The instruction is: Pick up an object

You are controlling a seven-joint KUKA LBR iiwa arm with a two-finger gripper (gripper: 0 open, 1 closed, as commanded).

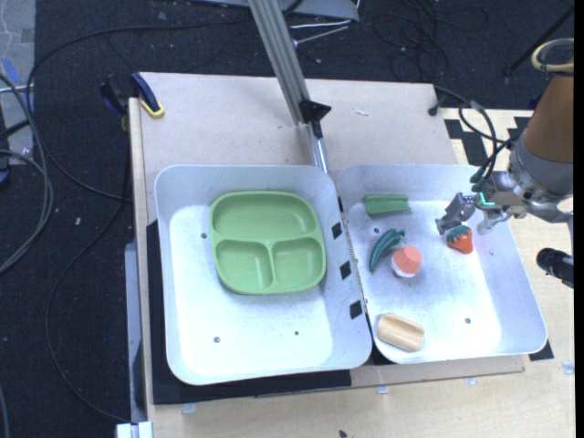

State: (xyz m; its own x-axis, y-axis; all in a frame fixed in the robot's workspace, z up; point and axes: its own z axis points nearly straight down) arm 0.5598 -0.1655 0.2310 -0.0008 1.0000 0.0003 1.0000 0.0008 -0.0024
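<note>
Claw point(459, 219) above unlabelled orange toy point(461, 239)

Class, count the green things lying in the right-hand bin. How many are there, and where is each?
2. A green wedge-shaped piece lies near the bin's far left corner; a curved green pod lies just nearer the camera, beside the pink-and-white toy. The gripper might hide another.

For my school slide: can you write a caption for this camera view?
Robot tool hovers by a small orange toy in the right bin; a green tray sits in the left bin.
</note>
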